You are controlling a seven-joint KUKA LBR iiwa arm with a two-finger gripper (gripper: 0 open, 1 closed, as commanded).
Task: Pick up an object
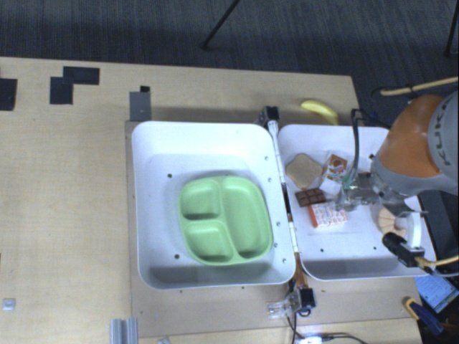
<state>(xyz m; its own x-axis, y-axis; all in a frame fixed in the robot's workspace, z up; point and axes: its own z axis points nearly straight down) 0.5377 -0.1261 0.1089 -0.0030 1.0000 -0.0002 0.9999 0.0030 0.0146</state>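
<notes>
We see a small red-and-white box (pixel 329 216) lying flat in the right bin (pixel 358 262), beside a brown chocolate bar (pixel 311 196). The gripper (pixel 351 194) hovers just above it; we cannot tell its state.

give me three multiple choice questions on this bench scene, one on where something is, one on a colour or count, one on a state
1. Where does the divided tray lie?
A. in the left bin
B. in the right bin
C. on the bare bench

2. What colour is the divided tray?
A. red
B. blue
C. light green

3. How does the divided tray sit?
A. flipped face down
B. flat, with its compartments facing up
C. standing on edge against a wall

Answers:
1. A: the divided tray rests on the floor of the left bin, while the right bin holds the small items, such as the red and white box and the brown bar.
2. C: its whole surface is light green.
3. B: its three hollow compartments are open to the camera.
</notes>
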